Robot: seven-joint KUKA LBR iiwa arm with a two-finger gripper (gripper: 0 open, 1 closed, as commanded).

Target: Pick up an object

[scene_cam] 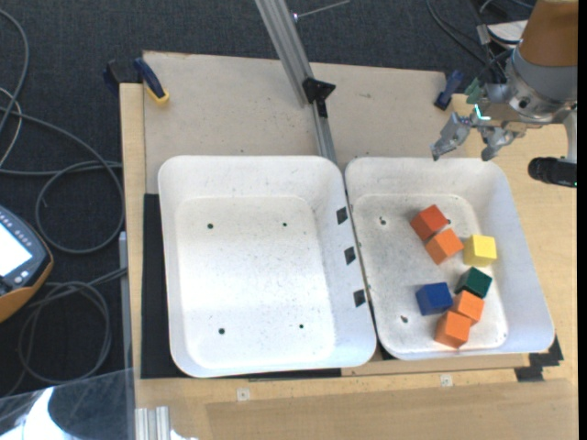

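Gripper hangs spread, gripping nothing, at twelve o'clock above right bin | seven blocks clustered inside | yellow block (three o'clock edge, least crowded) | we should descend straight, fingers straddling free faces.

We see even, bright overhead light with only soft, short shadows beneath the blocks. The white bins look slightly washed out, and the whole frame is mildly grainy.
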